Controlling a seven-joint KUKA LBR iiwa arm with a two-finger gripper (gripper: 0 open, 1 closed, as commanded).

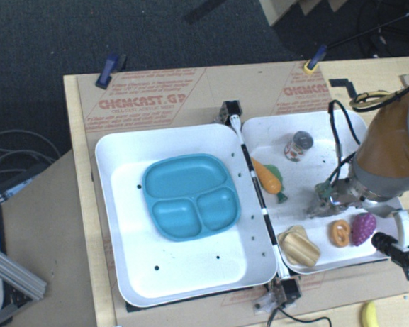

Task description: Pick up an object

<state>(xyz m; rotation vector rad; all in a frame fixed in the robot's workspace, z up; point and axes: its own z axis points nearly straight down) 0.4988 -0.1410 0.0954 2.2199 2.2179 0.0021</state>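
Observation:
The right bin point(259, 134) holds a toy carrot point(269, 177) near its left wall, a small silver-lidded jar point(299, 144) toward the back, a tan bread piece point(299, 248) at the front left, an orange fruit point(340, 233) and purple grapes point(362, 228) at the front. My gripper point(328, 197) hangs low over the bin's middle, just behind the orange fruit and right of the carrot. Its dark greenish tip is close to the bin floor. The arm's grey and orange body point(395, 151) covers the bin's right side.
The left bin point(127, 258) holds a blue divided plate point(191, 194). Black cables point(340, 122) loop over the right bin's back. A yellow item point(370, 316) lies on the bench at the front right. Clamps point(110, 70) sit at the board's back corners.

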